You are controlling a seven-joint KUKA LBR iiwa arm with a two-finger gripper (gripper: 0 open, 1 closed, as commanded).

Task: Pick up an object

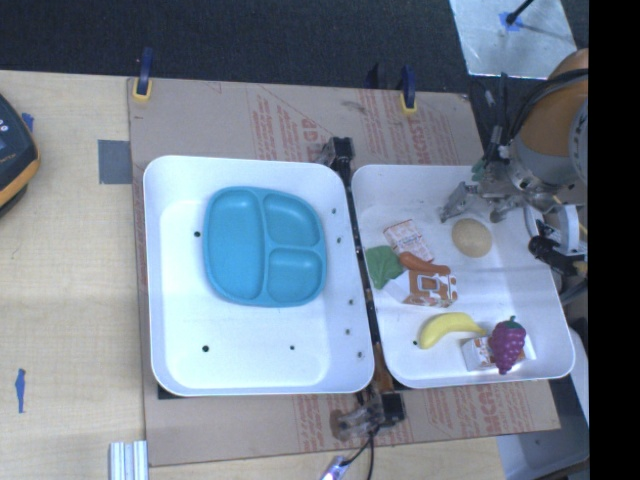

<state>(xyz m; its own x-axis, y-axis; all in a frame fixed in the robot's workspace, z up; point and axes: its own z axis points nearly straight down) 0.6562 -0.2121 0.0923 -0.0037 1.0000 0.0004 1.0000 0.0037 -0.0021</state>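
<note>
where the tool (487,200) hangs, a beige ball (472,237) lies just beside.

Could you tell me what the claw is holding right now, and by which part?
Nothing: the claw hangs over the right bin, nothing between its fingers.

The arm (560,118) is cut off at the right edge, and a black-and-yellow device (12,158) on the surface is cropped at the left edge.

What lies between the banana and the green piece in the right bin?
In the camera view, a small printed card and an orange sausage-like piece sit between the banana and the green piece.
</note>
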